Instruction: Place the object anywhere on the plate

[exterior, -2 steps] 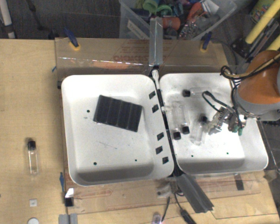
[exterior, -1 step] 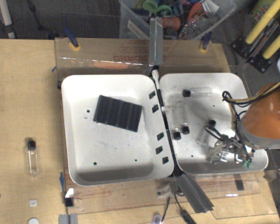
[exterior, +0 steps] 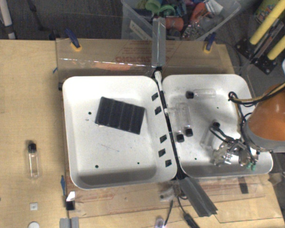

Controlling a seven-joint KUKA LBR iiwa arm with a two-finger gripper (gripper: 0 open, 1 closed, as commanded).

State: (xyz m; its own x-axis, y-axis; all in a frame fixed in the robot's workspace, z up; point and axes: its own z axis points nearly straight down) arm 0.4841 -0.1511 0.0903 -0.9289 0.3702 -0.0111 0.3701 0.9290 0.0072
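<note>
A black ridged rectangular plate [exterior: 120,115] lies flat in the left bin [exterior: 80,172], towards its back. Several clear vials with black caps lie in the right bin [exterior: 213,82]: one near the back [exterior: 200,94], one beside the divider [exterior: 181,121], and one at mid-bin [exterior: 210,135]. My gripper [exterior: 229,154] hangs low over the right bin's front right corner, just right of the mid-bin vial. Cables and the wrist crowd the gripper, and nothing can be made out in its grasp.
The orange-banded arm [exterior: 271,121] covers the right bin's right edge. A spare clear vial [exterior: 33,159] lies on the wooden bench left of the bins. A crate of colourful items [exterior: 180,6] stands behind the bins. A black divider [exterior: 162,122] separates the bins.
</note>
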